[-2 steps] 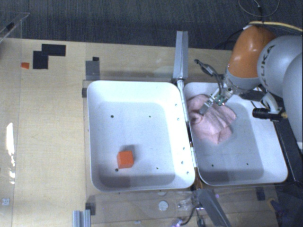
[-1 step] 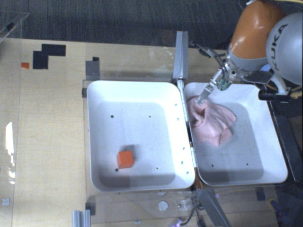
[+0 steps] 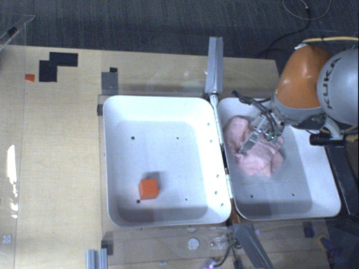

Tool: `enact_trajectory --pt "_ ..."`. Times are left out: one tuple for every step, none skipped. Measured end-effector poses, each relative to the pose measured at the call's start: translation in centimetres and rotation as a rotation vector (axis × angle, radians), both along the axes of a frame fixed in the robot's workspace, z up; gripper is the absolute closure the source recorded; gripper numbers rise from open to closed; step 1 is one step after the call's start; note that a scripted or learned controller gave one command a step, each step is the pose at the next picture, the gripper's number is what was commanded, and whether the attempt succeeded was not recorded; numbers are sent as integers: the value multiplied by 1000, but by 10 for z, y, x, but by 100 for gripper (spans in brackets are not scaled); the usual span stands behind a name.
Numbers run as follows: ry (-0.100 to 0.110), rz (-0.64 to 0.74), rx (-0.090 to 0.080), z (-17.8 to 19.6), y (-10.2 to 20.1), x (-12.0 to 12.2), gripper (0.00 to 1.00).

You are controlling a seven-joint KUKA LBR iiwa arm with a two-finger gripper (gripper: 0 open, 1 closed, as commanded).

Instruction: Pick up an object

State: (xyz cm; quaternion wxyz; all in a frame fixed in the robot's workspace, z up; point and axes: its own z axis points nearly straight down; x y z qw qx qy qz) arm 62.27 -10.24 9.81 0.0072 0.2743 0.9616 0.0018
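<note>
Gripper (image 3: 253,140) down on pink soft object (image 3: 255,158) in right bin (image 3: 320,200), grip state unclear; orange block (image 3: 148,189) in left bin (image 3: 120,150).

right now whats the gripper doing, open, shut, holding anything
gripper: down over the pink soft object in the right bin, touching or just above it; a grasp cannot be told.

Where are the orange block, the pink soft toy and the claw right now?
orange block (image 3: 148,189): camera view, middle of its top face.
pink soft toy (image 3: 258,160): camera view, lower lobe of its body.
claw (image 3: 247,146): camera view, fingertip end over the toy.
</note>
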Motion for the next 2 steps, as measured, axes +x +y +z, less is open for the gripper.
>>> enact_trajectory --pt "-1 47 -1 90 24 -24 0" --pt "7 -237 3 -3 -1 -2 0"
